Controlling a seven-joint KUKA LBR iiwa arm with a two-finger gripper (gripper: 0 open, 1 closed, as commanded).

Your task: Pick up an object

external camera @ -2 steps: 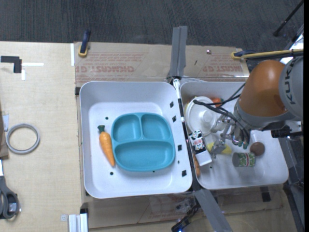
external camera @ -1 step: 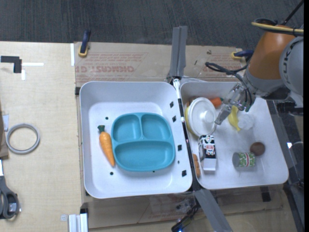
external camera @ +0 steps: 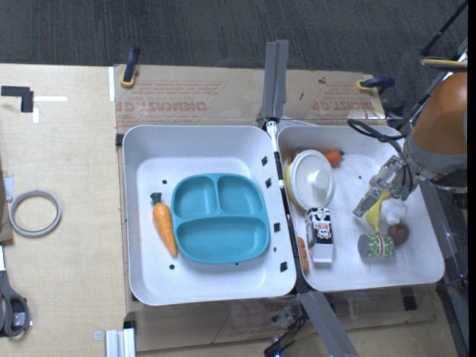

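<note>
My gripper (external camera: pixel 370 201) hangs low over the right part of the right bin (external camera: pixel 424 270), reaching in from the right. Just below and right of it lie a yellow piece (external camera: pixel 373 216), a small white object (external camera: pixel 394 213) and a brown one (external camera: pixel 399 233). A green-labelled can (external camera: pixel 376 246) lies on its side nearer the front. A milk carton with a cow print (external camera: pixel 321 234) lies in the middle of the bin. A white bowl (external camera: pixel 311 178) sits at the back left, with a small orange item (external camera: pixel 334 156) behind it.
The left bin (external camera: pixel 141 274) holds a teal divided plate (external camera: pixel 220 218) and a toy carrot (external camera: pixel 164 224) beside it on the left. On the bench to the left lie a grey ring (external camera: pixel 33 213) and scissors (external camera: pixel 13 309). A grey divider bar (external camera: pixel 274 80) stands behind the bins.
</note>
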